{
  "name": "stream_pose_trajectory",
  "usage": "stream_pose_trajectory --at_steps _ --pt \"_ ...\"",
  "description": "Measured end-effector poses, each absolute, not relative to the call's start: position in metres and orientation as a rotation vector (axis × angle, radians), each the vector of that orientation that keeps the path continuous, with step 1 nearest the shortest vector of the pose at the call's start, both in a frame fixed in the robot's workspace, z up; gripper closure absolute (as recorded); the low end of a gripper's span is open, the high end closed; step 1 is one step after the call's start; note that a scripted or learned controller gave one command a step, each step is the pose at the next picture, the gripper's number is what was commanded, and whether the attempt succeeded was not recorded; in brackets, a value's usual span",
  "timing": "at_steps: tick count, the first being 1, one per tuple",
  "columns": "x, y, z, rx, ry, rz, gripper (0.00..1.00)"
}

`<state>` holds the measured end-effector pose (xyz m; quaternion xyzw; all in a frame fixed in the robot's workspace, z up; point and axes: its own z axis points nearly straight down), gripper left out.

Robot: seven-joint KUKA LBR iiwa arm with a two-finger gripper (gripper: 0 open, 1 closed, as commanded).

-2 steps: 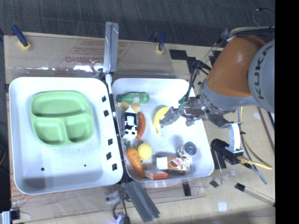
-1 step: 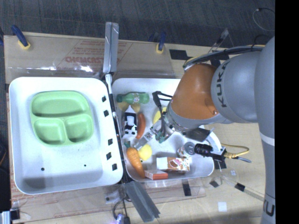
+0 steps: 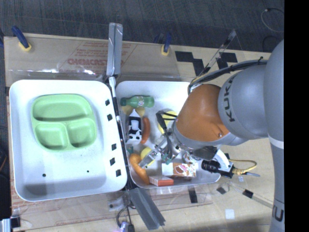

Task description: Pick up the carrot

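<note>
Arm (image 3: 241, 105) reaches in from the right, bent low over the right bin (image 3: 149, 87), gripper (image 3: 161, 151) down among the clutter – whether the jaws are parted or closed, cannot tell. One carrot (image 3: 145, 129) lies just left of the gripper beside a black-and-white toy (image 3: 133, 126). Two bins on the tabletop; one green divided tray (image 3: 63, 121) sits in the left bin (image 3: 24, 178).

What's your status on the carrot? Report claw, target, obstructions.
Claw low in right bin, nothing seen between fingers. Carrot lying free beside black-and-white toy. Green bottle, yellow item, boxes crowd close.
</note>
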<state>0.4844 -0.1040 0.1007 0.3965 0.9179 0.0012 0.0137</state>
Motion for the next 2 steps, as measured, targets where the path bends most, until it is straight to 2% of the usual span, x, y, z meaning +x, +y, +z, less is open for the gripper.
stream_pose_trajectory --at_steps 1,2 --pt "0.483 -0.103 0.107 1.231 2.869 0.004 1.00" --pt "0.510 -0.044 0.192 1.691 2.648 -0.002 1.00"
